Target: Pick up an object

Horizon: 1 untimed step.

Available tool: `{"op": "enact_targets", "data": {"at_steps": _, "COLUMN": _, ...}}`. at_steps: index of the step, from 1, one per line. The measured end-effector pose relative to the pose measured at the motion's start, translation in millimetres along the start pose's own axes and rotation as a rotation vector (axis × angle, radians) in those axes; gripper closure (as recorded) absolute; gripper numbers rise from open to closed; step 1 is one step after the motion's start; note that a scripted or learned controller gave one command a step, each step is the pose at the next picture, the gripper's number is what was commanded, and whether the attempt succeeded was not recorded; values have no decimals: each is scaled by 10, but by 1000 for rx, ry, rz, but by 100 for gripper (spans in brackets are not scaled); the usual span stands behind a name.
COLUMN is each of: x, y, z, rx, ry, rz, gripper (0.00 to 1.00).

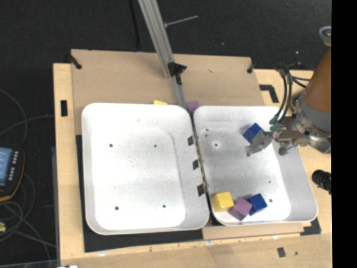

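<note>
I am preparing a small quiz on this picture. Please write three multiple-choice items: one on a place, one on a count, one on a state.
1. Where does the yellow block in the right bin lie?
A. near front edge
B. at back wall
C. in left bin

2. How many blue blocks are in the right bin?
A. one
B. two
C. four

3. How do the purple block and the front blue block stand?
A. touching
B. far apart
C. in separate bins

Key: 1 A, it lies in the front corner. 2 B, one by the tool, one in front. 3 A, they sit side by side.
</note>
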State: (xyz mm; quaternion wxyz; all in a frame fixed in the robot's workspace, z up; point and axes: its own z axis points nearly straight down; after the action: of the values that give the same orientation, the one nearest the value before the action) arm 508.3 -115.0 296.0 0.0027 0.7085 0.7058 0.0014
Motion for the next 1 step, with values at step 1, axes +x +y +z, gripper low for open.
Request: {"op": "enact_targets", "data": {"at_steps": 1, "x": -212, "y": 307, "z": 639, "rx": 9, "ry": 0, "rz": -3, "gripper": 0}}
